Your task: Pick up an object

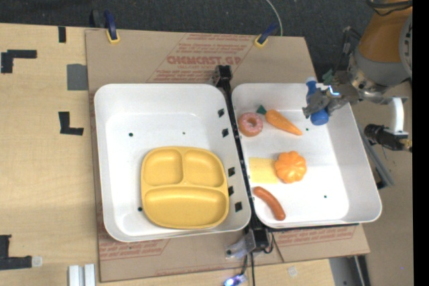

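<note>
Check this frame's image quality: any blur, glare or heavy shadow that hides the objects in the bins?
Camera view: lighting is even and soft, with no hard glare on the white bins. The yellow tray, donut, carrot, pumpkin and sausage are sharp enough to tell apart, under faint shadows. The claw is small and slightly soft, so its finger detail is unclear.

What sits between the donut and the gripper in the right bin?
In the camera view, the carrot lies between the donut and the gripper, its tip pointing toward the gripper.
</note>
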`<state>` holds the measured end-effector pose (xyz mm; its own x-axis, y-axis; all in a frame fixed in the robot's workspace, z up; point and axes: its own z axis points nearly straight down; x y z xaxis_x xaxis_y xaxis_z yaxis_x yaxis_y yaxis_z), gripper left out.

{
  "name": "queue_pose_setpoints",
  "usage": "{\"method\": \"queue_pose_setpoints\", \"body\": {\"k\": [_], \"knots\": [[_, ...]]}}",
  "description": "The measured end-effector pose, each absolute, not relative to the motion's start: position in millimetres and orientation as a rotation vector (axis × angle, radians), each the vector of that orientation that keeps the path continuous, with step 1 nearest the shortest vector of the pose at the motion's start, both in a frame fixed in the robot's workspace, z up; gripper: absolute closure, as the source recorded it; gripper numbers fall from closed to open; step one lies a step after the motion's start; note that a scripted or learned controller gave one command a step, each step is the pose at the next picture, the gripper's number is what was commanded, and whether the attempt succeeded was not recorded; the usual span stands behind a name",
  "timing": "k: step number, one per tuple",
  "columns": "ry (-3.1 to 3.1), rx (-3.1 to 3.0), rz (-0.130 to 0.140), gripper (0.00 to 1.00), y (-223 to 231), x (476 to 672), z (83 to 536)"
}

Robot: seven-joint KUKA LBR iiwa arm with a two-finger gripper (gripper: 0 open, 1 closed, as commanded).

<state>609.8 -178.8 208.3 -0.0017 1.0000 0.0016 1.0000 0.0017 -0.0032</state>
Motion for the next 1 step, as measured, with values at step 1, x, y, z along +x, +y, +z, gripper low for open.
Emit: {"method": "queue_pose_setpoints", "body": {"k": [1], "knots": [[-2.223, -2.213, 0.004, 1.00, -132.8, 607.8, 209.8]]}}
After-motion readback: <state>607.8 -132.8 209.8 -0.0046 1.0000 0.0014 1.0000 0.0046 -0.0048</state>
